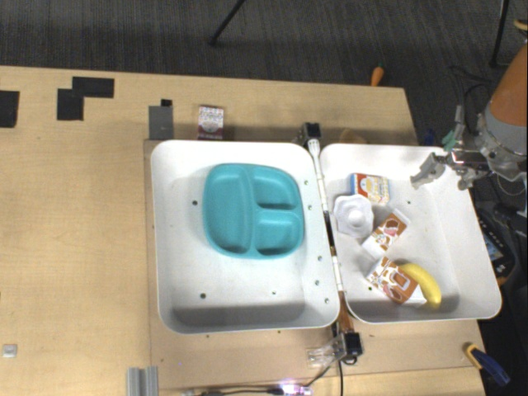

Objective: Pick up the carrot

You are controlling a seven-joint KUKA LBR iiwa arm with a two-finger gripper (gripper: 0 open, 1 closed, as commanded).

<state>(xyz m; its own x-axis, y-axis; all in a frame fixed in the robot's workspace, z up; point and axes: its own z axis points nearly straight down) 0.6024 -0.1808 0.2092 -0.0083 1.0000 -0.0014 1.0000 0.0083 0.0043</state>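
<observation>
Gripper (pixel 431 172) is hovering at the right bin's (pixel 478 246) two o'clock rim, apparently carrying nothing; its jaw spread is unreadable, and no carrot is identifiable.

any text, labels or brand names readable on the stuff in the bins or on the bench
No text can be read here.
Carton at the back of the right bin: printed orange and white, lettering too blurred.
Two snack packets: brown and white print, too small to read.
Small patterned tag on the bench behind the left bin: markings blurred.
Teal divided plate, banana, white cup: no print visible.
</observation>
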